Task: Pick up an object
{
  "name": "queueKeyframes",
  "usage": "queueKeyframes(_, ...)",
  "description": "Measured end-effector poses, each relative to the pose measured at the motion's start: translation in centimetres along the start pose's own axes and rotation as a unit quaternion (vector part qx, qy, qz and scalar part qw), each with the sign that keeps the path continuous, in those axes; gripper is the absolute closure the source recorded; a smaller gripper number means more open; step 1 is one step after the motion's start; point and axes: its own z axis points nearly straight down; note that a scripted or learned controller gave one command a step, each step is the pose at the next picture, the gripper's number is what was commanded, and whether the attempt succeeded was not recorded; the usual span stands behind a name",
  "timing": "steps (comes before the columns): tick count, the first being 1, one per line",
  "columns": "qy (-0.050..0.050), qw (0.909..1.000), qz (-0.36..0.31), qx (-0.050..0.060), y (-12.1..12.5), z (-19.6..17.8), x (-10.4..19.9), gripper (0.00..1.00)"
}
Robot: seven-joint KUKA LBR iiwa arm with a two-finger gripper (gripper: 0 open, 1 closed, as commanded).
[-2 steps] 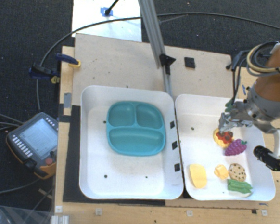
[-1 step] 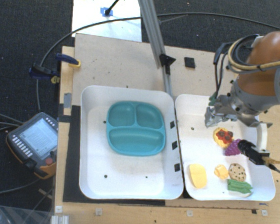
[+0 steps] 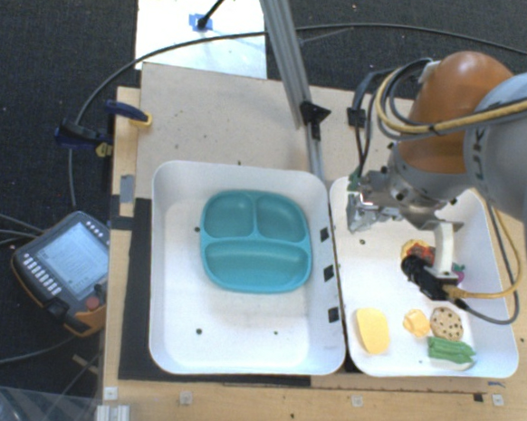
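Jaws over right bin, near its back-left corner; can't tell if they're released or clenched. Yellow piece, cookie, green pod crowd front. Risk: my cable snags, grab misses.

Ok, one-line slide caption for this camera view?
Grey arm's claw hovers over right white bin holding small toy foods; teal divided plastic plate sits in left white bin.

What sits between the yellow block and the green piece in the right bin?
In the camera view, a small orange piece and a speckled cookie lie between the yellow block and the green piece.
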Motion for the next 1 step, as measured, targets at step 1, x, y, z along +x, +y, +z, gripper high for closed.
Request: queueKeyframes(1,0.0,1.0,0.001,-0.001,0.87,-0.35,4.82,1.0)
